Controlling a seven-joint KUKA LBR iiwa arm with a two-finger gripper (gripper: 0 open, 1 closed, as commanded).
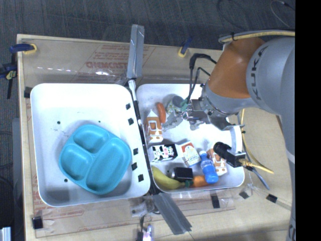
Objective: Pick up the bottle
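The bottle [208, 167] is small, blue and clear with a white cap. It lies in the right bin [150, 92] near the front right corner, between a red-and-white carton [189, 153] and another small carton [218, 163]. My gripper [176, 111] hangs over the back half of the same bin, beside a sausage [160, 112]. It is well back and to the left of the bottle and nothing shows in its grasp. The arm's grey and orange wrist [235, 79] covers the bin's back right corner.
The right bin also holds an orange-and-white carton [154, 130], a cow-patterned box [164, 152], a banana [166, 179], a black block [183, 173] and an orange [199, 181] crowded along the front. A blue divided plate [95, 157] lies in the left bin [45, 99].
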